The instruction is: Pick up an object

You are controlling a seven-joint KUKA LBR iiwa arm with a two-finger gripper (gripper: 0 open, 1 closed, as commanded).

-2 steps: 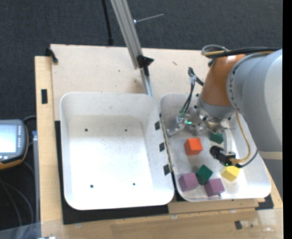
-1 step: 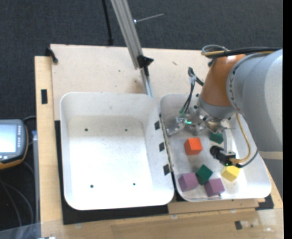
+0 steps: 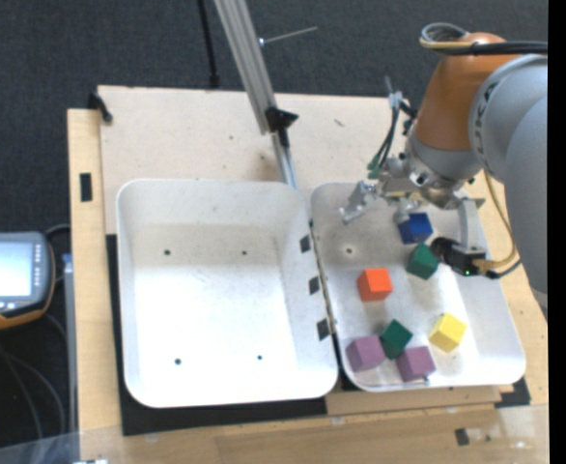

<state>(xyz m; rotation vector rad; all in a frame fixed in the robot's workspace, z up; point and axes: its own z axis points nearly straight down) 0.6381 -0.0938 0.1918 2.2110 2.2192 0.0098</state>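
Note:
Several small cubes lie in the right bin (image 3: 495,307): a blue cube (image 3: 415,226), a green cube (image 3: 422,261), an orange cube (image 3: 375,283), a yellow cube (image 3: 447,333), a darker green cube (image 3: 395,337) and two purple cubes (image 3: 364,353) (image 3: 416,363). My gripper (image 3: 358,201) hangs over the far left corner of the right bin, to the left of the blue cube and above the orange one. Nothing shows in its grasp.
The left bin (image 3: 133,259) sits beside the right one, sharing a middle wall. A slanted metal rail (image 3: 249,56) rises behind the bins. The grey and orange arm (image 3: 466,95) covers the right bin's far right corner. A cable runs by the green cube.

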